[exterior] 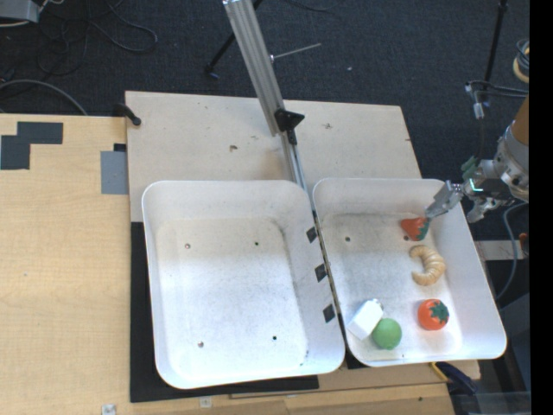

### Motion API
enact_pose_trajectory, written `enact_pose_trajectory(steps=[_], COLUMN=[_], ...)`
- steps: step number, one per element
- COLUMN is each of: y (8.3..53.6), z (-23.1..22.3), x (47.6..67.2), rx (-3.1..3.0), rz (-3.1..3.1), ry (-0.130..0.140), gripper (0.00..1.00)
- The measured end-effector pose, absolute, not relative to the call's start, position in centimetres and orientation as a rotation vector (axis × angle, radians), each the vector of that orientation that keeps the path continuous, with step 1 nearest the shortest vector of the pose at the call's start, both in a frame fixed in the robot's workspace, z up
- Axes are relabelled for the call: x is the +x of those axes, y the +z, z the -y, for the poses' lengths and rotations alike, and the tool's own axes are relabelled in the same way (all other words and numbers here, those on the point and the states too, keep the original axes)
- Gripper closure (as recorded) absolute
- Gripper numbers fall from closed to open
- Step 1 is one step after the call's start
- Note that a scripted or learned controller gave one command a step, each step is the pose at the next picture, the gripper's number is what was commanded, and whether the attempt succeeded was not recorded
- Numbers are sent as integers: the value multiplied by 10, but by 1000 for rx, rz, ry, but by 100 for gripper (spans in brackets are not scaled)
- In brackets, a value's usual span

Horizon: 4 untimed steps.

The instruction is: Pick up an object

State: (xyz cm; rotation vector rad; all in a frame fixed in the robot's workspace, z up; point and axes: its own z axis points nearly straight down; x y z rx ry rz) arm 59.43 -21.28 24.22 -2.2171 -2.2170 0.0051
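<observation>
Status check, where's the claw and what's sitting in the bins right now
Claw low in right bin, at small red piece. Grasp unconfirmed. Tan curled piece, tomato, green ball, white block lie apart, nothing blocking.

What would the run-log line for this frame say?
gripper: right bin, at red piece | grasp: unclear | also there: croissant, tomato, green ball, white block

One fixed camera looks down at a slant on both white bins [173, 199].
</observation>
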Motion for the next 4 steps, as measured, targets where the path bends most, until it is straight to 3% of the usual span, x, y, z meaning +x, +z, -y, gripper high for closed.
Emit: enact_pose_trajectory(steps=[1, 2, 4], y=[245, 193, 95], z=[213, 219, 217], x=[595, 587, 590], rx=[-2217, -2217, -2218], rz=[2223, 2216, 2215], ry=[2, 6, 5], gripper=[0, 0, 0])
